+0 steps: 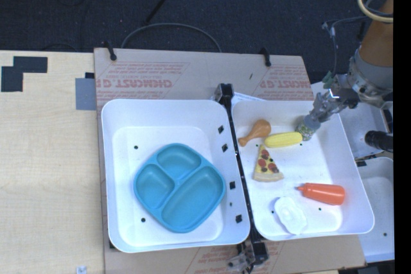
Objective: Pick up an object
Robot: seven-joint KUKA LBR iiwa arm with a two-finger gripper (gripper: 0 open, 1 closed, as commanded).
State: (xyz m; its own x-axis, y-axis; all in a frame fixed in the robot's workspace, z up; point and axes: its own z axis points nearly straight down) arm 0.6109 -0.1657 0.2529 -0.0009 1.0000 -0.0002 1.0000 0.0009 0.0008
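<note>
The right bin [356, 176] holds several toy foods: a brown drumstick [256, 131], a yellow corn cob [283, 139], a pizza slice [266, 165], an orange carrot-like piece [323, 192] and a white oval piece [291, 214]. My gripper [307, 129] reaches in from the upper right and hangs low at the corn cob's right end, close to or touching it. Nothing shows between its fingers.
The left bin [122, 131] holds a blue sectioned plate [179, 187]. A black divider [232, 163] runs between the two bins. Cardboard [167, 77] lies behind them, and the arm's grey wrist [369, 77] stands over the right bin's far right corner.
</note>
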